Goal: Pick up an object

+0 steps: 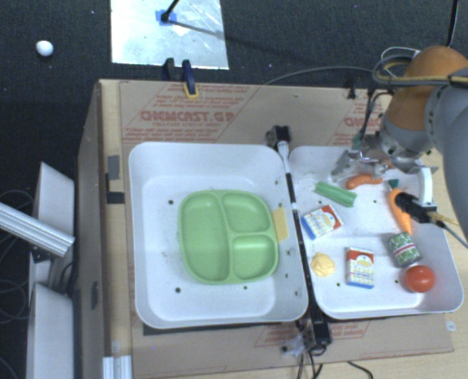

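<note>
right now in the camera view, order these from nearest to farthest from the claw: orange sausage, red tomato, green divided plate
1. Orange sausage, just below the claw in the right bin's far end.
2. Red tomato, right bin's near right corner.
3. Green divided plate, across in the left bin.

Looks like a robot lab. Two white bins (218,160) on a brown board (186,109), loose cables (312,73) at the top, toy food, dark carpet (44,6) all around.
</note>
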{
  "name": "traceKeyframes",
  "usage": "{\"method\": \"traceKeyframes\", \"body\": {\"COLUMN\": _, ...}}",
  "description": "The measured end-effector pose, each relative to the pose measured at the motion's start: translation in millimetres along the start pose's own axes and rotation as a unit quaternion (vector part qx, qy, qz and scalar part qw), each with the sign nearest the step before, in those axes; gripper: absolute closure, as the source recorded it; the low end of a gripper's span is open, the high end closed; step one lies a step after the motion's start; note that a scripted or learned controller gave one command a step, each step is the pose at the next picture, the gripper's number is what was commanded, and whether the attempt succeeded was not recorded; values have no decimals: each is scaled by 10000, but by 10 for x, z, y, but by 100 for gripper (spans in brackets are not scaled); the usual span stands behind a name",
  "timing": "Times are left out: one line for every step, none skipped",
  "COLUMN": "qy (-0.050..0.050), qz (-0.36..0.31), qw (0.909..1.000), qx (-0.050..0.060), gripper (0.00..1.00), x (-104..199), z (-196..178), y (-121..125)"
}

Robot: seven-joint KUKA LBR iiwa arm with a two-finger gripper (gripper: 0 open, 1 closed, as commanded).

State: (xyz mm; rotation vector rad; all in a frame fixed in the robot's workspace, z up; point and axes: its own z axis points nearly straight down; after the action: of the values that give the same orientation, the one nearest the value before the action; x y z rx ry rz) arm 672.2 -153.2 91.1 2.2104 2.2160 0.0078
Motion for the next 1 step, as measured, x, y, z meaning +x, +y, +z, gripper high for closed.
{"method": "traceKeyframes", "body": {"qy": 2, "qz": -8, "qw": 10000, "qx": -20, "gripper": 0, "x": -129, "z": -3, "y": 9}}
